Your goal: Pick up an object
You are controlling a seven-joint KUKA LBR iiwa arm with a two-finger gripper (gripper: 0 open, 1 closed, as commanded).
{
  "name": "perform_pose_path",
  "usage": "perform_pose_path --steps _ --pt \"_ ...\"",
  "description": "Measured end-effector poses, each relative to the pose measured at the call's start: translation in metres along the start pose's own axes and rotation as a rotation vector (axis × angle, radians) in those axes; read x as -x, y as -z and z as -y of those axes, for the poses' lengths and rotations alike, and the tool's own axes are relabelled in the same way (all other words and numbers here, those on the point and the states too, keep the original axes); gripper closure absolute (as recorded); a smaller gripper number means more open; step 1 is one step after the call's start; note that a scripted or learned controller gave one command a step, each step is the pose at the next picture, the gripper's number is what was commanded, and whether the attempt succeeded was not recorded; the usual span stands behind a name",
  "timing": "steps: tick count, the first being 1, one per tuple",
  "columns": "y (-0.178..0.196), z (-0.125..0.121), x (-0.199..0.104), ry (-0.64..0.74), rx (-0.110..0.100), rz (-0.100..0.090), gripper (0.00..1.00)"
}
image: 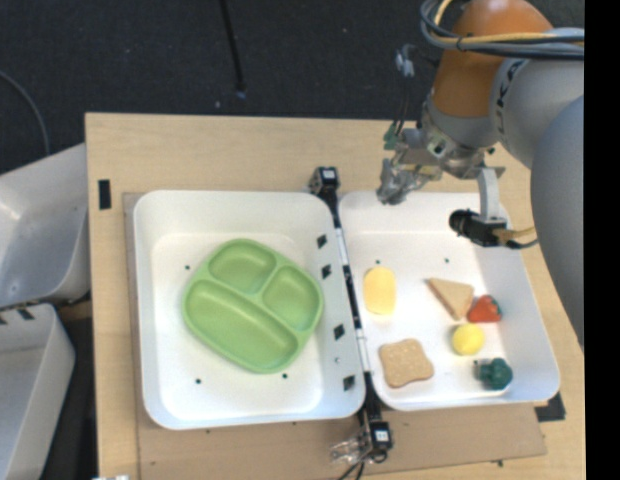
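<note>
- Gripper (394, 190) hanging over the far-left corner of the right bin (520, 298), just above its far rim, touching nothing visible.
- Cannot tell its state from this slant; nothing showing in its grasp.
- Lying nearer than the gripper, toward the bin's near half: yellow oval (379, 290), tan wedge (451, 296), red piece (483, 310), yellow ball (468, 340), bread slice (405, 362), green piece (494, 373).
- Sitting closest to the gripper: the yellow oval, almost straight toward the near side, by the divider between bins; long axis running near to far.
- Resting well apart from the oval: the wedge, to its right; red piece, ball and green piece clustering at the right wall.
- Lying in the left bin (155, 268): green tray (252, 304), far off to the left, likely no target.
- Judging the coming move: travelling toward the near side and down, probably onto the oval, with fingers closing across its short width.
- Risking a clip on the divider, since the oval sits just beside it.
</note>
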State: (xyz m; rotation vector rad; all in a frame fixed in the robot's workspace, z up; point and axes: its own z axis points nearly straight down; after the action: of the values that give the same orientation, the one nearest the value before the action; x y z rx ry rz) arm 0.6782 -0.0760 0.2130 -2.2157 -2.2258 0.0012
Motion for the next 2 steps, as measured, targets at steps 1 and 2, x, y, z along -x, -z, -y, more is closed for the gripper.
perform_pose_path --steps 1,2 --pt "-0.002 -0.002 -0.049 0.001 -0.001 -0.001 1.00" --pt "0.002 -0.006 -0.109 0.002 0.004 -0.001 1.00"
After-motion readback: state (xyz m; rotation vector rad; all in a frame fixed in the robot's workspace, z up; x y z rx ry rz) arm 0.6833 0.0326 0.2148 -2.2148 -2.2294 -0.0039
